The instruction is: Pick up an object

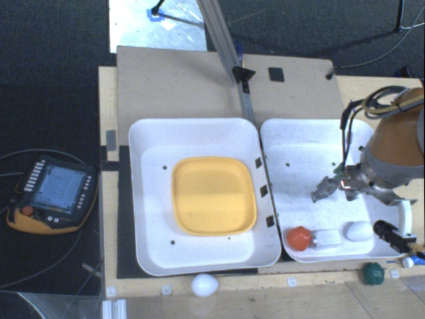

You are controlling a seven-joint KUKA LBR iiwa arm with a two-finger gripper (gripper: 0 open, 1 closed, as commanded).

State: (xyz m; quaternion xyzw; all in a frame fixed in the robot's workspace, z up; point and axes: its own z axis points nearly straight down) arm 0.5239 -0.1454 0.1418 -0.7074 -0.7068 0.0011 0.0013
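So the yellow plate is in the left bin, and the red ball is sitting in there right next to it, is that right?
Not quite. The yellow plate does lie in the left bin, but the red ball sits in the right bin, near its front edge beside a white block. The camera view shows it, with the gripper above the right bin's floor.
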